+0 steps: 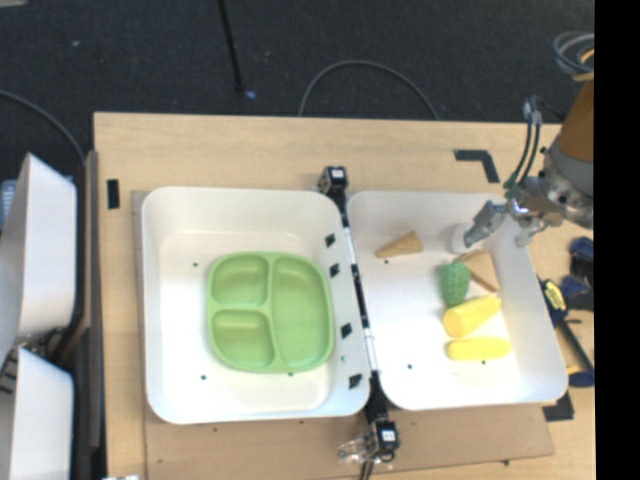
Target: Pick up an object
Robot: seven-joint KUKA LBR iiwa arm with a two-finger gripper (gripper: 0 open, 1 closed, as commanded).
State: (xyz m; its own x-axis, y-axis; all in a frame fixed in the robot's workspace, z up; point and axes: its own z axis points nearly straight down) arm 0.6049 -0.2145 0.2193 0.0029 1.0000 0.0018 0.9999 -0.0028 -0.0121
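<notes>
wooden counter bears two white bins; gripper, whose grasp i cannot tell, hovers near a green object.

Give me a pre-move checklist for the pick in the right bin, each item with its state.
1. Targets present in the right bin: ok; green object, two yellow pieces, tan cone.
2. Gripper above that bin: ok.
3. Gripper holding nothing: cannot tell.
4. Green object free of neighbours: not ok; it touches the upper yellow piece.
5. Tan cone isolated: ok.
6. Green tray away in the left bin: ok.
</notes>
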